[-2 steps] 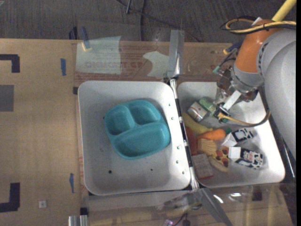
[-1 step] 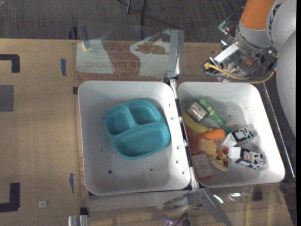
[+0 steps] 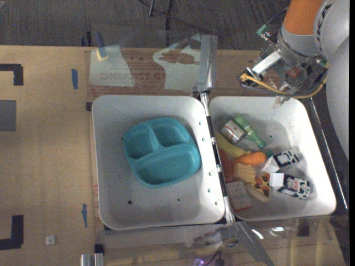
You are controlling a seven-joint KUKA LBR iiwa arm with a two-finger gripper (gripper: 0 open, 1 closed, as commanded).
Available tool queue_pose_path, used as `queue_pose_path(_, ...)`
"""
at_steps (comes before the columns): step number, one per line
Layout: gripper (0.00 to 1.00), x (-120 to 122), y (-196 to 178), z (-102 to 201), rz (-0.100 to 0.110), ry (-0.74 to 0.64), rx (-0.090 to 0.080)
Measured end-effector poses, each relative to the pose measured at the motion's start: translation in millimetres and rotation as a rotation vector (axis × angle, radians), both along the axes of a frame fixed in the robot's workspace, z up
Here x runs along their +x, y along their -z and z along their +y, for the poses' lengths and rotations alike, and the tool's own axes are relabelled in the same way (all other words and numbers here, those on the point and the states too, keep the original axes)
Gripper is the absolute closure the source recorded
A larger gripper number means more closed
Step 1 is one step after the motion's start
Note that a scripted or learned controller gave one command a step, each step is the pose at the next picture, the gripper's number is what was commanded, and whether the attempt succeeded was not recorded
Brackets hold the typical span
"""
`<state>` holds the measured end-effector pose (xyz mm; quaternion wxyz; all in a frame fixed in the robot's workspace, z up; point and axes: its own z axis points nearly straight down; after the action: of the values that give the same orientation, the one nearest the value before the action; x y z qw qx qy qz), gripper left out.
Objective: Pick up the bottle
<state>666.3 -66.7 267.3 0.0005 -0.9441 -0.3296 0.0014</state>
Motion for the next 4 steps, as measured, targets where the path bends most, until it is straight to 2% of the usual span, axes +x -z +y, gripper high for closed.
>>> queue_pose_path(1, 0.0, -6.2, 111.3, -26.1, 0.0, -0.016, 0.001)
queue_pose_path(2, 0.0, -26.1, 160.3, -42.4, -0.031, 0.033, -0.002)
queue_pose_path(3, 0.0, -14.5, 151.5, -115.6, -0.003, 0.394, 0.0)
queue_pose_path(4, 0.0, -37.5, 178.8, -91.7, -0.01, 0.412, -0.001)
